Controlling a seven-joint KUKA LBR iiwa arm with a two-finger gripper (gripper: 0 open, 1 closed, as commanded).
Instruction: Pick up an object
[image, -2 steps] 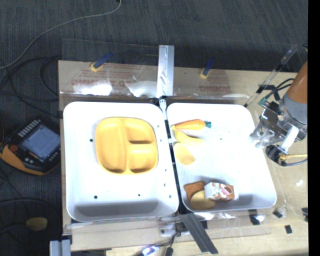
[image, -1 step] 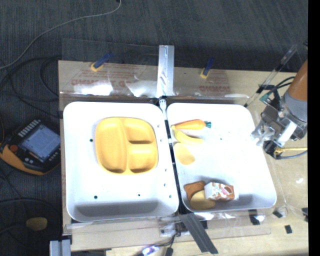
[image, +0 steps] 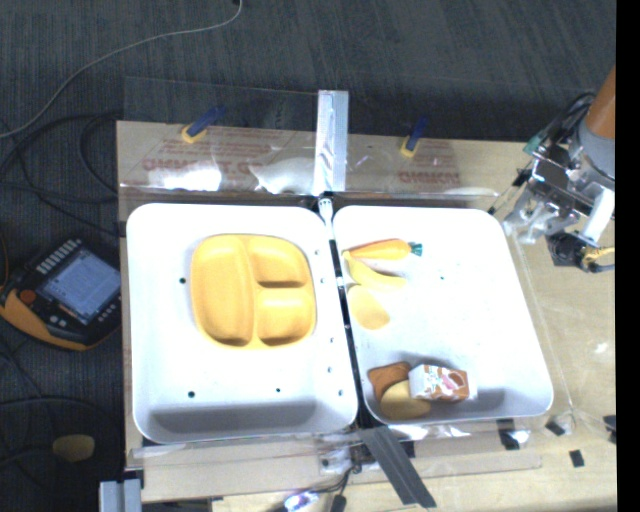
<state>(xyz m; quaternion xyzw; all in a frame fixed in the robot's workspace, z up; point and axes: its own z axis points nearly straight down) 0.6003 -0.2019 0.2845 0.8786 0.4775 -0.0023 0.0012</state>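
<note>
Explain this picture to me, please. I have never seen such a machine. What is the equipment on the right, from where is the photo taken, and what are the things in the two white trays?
The photo comes from one fixed camera above a bench, looking down at a slant. At the right edge is a robot arm with its gripper, above the bench beside the right bin, not over it. It holds nothing that I can see. The left bin contains a yellow divided plate. The right bin contains a toy carrot, some yellow pieces below it, and near the front a brown bun-like thing touching a small carton. On the floor at the left lies a control pad.
</note>
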